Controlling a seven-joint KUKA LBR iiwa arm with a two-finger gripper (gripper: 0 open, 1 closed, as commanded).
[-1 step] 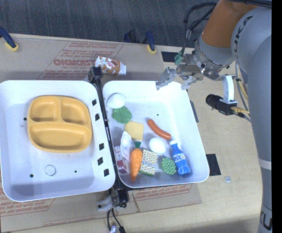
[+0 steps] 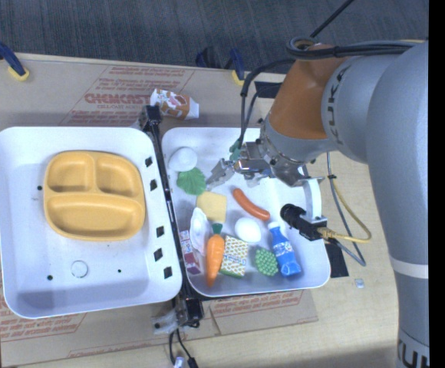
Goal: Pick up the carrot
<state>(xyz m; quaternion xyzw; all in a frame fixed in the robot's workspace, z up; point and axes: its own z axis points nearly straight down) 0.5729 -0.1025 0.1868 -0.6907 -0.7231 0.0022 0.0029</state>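
Carrot (image 2: 215, 256): orange, tapered, lying in the right bin (image 2: 314, 276) near its front left corner, thick end up-view, point toward the front wall. Looks like a toy of hard plastic, so likely light, stiff, smooth and a bit slippery; not fragile. It would roll if pressed off-centre.

Best hold, by my judgement: across the thick upper half, fingers closing on its two long sides, where the body is widest and least likely to squirt out.

Crowding is the trouble. A white packet (image 2: 197, 232) touches or nearly touches its left side; a patterned box (image 2: 236, 257) lies just beside its right. A white egg (image 2: 248, 229) and yellow block (image 2: 212, 205) sit just above it. Further right, a green piece (image 2: 265, 261) and blue bottle (image 2: 284, 251). A sausage (image 2: 251, 203) lies mid-bin.

Gripper (image 2: 224, 169): hanging over the back of the right bin, near the green leafy piece (image 2: 192, 180) and a white ball (image 2: 182, 159), well apart from the carrot. Nothing seen between its fingers; they look parted.

Left bin (image 2: 11, 228) holds a yellow divided tray (image 2: 94, 193). Both bins rest on the counter (image 2: 54, 83).
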